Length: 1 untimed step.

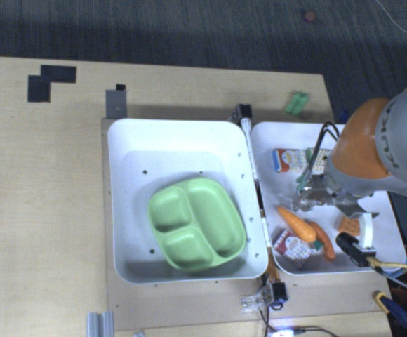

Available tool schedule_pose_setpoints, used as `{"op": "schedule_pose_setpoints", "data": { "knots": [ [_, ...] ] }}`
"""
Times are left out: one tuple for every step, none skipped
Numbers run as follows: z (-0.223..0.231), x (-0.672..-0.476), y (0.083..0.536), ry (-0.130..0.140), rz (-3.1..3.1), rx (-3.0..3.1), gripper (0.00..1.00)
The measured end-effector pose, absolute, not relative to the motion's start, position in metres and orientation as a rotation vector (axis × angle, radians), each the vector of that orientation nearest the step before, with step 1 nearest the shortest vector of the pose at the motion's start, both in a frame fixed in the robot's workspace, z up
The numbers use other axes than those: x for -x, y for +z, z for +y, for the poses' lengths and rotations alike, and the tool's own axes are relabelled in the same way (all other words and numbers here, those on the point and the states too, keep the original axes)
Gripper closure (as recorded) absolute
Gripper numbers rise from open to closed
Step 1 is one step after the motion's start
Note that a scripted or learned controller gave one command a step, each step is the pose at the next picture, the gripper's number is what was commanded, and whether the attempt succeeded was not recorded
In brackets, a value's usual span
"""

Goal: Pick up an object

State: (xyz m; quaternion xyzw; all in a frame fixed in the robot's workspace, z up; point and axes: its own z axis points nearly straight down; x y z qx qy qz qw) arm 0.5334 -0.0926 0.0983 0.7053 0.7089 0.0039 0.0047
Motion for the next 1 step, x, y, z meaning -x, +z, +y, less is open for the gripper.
{"op": "schedule_pose_setpoints", "data": {
  "knots": [
    [-0.0925, -0.5333, 0.0982, 0.012, 2.221, -2.210, 0.00]
  ]
}}
